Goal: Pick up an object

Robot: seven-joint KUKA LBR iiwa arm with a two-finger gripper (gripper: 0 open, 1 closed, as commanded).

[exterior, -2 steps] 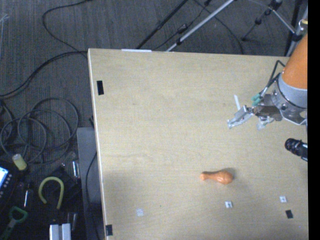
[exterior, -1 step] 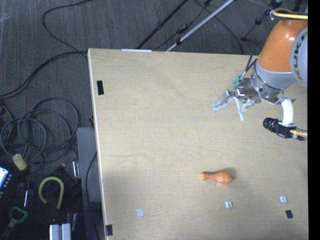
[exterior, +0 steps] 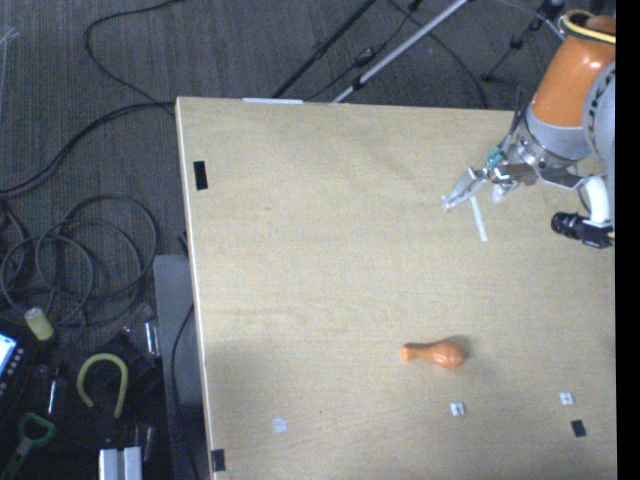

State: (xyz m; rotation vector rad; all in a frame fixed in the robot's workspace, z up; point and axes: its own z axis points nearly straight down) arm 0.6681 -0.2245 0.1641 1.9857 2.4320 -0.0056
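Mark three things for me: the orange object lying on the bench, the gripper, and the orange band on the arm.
orange object point(exterior: 437, 354): camera view, on its rounded body.
gripper point(exterior: 468, 210): camera view, midway between its fingertips.
orange band point(exterior: 577, 76): camera view, on its middle.

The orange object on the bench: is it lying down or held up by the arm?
Lying down. The orange object rests flat on the bench, apart from the gripper.

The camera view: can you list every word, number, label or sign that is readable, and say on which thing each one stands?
No text is readable.
Black marks on the bench at its left edge and near right: blank.
Small white tags near the orange object, at and: too small to read.
The gripper shows no readable label.
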